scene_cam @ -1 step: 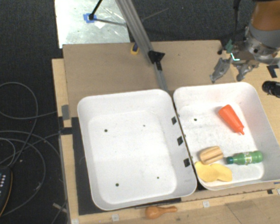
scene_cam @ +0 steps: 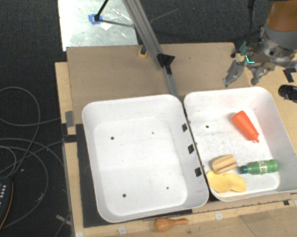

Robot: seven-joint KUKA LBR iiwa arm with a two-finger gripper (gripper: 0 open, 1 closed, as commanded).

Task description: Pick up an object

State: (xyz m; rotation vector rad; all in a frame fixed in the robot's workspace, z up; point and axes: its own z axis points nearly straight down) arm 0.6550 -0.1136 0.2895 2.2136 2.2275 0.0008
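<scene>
Presently, orange bottle (scene_cam: 245, 126) in right bin (scene_cam: 281, 129), long axis diagonal, narrow tip toward lower right. Green bottle (scene_cam: 260, 167) lying crosswise near front wall, cap to left, beside wooden block (scene_cam: 223, 163). Gripper (scene_cam: 243, 75) above back rim, fingers spread apart, grasping nothing

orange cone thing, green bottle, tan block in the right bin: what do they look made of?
Orange cone: looks like moulded plastic, uniform saturated colour, smooth and matte.
Green bottle: probably glossy plastic; it shows a pale band around its middle and slight shine.
Tan block: possibly plastic or wood, a toy bread look with a darker brown top; too small to tell which.
All three lie in the right bin.
</scene>
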